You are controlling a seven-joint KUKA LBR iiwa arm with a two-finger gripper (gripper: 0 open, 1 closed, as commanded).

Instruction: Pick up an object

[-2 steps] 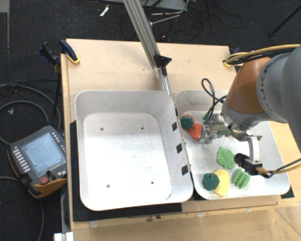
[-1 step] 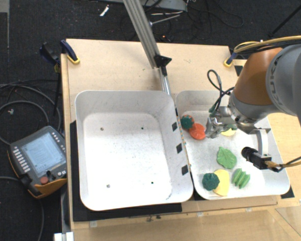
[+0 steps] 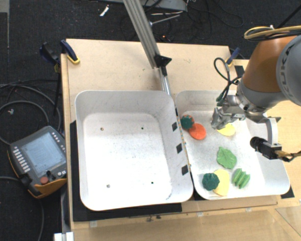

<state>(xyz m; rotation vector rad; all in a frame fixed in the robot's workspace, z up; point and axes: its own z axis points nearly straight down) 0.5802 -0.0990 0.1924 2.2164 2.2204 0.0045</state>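
Arm: the grey KUKA arm with an orange band (image 3: 271,67) reaches in from the right and bends down over the right bin.
Jaws: the metal two-finger gripper (image 3: 221,122) hangs low in the upper middle of the right bin, just left of and touching or nearly touching a pale yellow object; whether the jaws are wide or narrow I cannot tell, as the wrist hides them from above.
Pale yellow rounded piece (image 3: 228,130): lies on the bin floor right under the gripper's lower edge, partly covered by it.
Orange round piece (image 3: 197,132): left of the gripper, near the bin's left wall.
Dark green and red small ball (image 3: 187,121): just above and touching the orange piece.
Light green leaf-shaped piece (image 3: 227,158): middle of the right bin, well below the gripper.
Ridged light green piece (image 3: 241,177): lower right of the bin.
Dark teal lumpy piece (image 3: 209,181): lower part of the bin, lying against a flat yellow piece (image 3: 222,184).
Right shallow white bin (image 3: 273,184): holds all the objects.
Left shallow white bin (image 3: 90,134): beside it, sharing the middle edge.
Surface (image 3: 115,64): pale wooden board carrying both bins.
Grey handheld control pendant (image 3: 37,157): on the dark floor to the left.
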